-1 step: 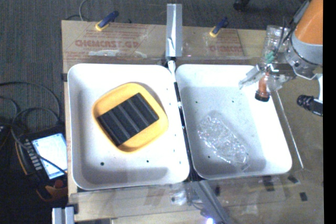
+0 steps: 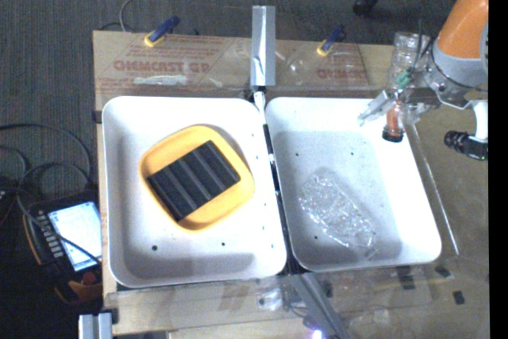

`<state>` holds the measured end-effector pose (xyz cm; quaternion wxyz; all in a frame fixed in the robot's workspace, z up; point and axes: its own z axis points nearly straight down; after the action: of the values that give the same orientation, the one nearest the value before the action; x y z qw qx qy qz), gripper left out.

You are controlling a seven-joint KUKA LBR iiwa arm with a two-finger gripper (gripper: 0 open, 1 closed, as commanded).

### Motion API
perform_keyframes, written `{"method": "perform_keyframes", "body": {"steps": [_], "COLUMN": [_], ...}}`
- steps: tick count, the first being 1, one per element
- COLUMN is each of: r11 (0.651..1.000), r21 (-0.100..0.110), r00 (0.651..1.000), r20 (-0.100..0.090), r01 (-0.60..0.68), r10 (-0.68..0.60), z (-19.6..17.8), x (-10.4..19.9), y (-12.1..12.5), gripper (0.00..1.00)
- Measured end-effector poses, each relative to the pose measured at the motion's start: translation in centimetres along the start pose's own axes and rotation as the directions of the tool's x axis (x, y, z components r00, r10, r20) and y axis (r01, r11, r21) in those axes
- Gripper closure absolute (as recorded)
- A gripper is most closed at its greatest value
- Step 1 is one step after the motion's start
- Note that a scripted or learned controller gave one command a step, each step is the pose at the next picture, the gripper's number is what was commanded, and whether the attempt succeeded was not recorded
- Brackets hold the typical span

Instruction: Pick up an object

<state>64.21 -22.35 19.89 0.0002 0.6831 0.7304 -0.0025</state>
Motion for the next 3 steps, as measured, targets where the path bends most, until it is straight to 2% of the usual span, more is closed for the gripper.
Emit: {"method": "perform_keyframes", "body": {"steps": [1, 2, 3], "r11": [0.998, 0.994, 0.989], "r21": [0.0, -0.002, -0.002], "r00": [0.998, 0.994, 0.989], "r20": [-0.001, 0.0, -0.001], "r01": [0.06, 0.106, 0.147], "r10": [-0.06, -0.106, -0.147], "z": [2.8, 4.0, 6.1], "x": [0.1, 0.0, 0.1], "y": [0.2, 2.7, 1.9], "gripper": [0.0, 0.0, 0.0]}}
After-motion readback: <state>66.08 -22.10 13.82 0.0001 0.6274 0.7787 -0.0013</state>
